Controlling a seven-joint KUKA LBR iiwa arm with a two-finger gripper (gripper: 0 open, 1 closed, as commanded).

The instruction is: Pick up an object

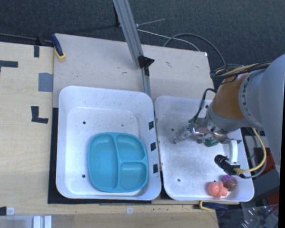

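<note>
Camera view, looking down at a slant; contents listed from largest to smallest. Bench [102, 66]: pale wood top bearing two shallow white bins side by side. Arm [250, 100]: grey with an orange band above the wrist, reaching in from the right over the right bin. Left bin [71, 102]: white, holding one item. Right bin [180, 113]: white, speckled floor, mostly bare in the middle. Divided plate [117, 161]: turquoise, three compartments, lying flat in the near half of the left bin. Gripper [179, 137]: low over the upper middle of the right bin, pointing toward the divider between the bins; the thin metal fingers look a little apart at the tips with nothing seen between them, though they are small and this is a reading, not a certainty. Pink toy [216, 188]: small, rounded, resting in the near right corner of the right bin. Dark purple piece [230, 182]: smaller still, touching or just beside the pink toy on its far right side. Progress: nothing is lifted; the pick appears not yet made, so the whole grasp and raise remain. Position of targets: both small items lie well apart from the gripper, nearer the camera and to its right, behind the fingertips' heading.
</note>
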